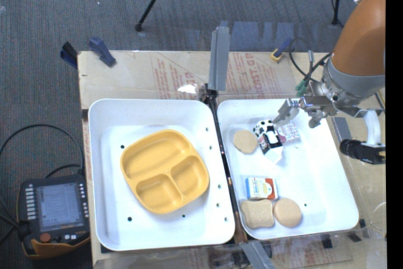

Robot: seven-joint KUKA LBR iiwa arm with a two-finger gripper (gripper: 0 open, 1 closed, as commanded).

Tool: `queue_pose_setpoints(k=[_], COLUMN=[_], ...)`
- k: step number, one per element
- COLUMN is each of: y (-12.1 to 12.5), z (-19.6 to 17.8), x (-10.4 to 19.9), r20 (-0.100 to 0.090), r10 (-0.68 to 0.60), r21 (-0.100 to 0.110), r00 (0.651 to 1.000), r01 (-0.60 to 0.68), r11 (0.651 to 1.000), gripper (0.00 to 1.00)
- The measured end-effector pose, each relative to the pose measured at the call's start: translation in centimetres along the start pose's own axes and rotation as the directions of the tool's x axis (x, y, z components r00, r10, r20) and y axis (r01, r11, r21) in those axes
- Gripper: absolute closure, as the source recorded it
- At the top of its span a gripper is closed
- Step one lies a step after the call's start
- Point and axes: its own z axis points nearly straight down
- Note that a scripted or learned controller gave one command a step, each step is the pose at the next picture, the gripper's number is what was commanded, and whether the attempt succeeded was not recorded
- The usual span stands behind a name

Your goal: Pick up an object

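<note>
Arm came in from the right side, its grey wrist and orange band hanging high above the right bin (pixel 327 211), the wrist bent down and leftward toward that bin's back half. The gripper (pixel 291 115) sat low over the bin floor near the back wall, and its fingers looked spread apart with nothing between them. Just beside and below the fingertips lay a small black-and-white cow-patterned toy (pixel 268 134), touching the bin floor and close to a small pinkish printed packet (pixel 290 132) on its right; the toy's long axis ran roughly from upper left to lower right, though which end was its head could not be told. A round tan cookie-like piece (pixel 245 142) rested just left of the toy, apart from it. Nearer the front of the same bin sat a small carton with orange and blue print (pixel 261 187), lying flat with its long side running left to right, and in front of it a slice of toast (pixel 257 214) touching or nearly touching a round tan disc (pixel 288 212). The left bin (pixel 101 135) held a yellow divided plate (pixel 165 171), turned at a slant.
</note>
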Motion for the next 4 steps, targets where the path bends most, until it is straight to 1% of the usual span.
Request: queue_pose_setpoints(k=[1,2,3,4], y=[6.4,6.5,6.5,6.4], z=[9.2,17.0,16.1,9.3], x=[-1.1,-4.4,-4.4,1.8], r20=[0.0,-0.001,-0.004,0.0], r10=[-0.038,0.11,0.112,0.108], r21=[-0.001,-0.003,-0.004,0.0], r00=[0.999,0.994,0.994,0.994], r01=[0.038,-0.11,-0.112,-0.108], r11=[0.999,0.994,0.994,0.994], gripper=[0.0,0.0,1.0,1.0])
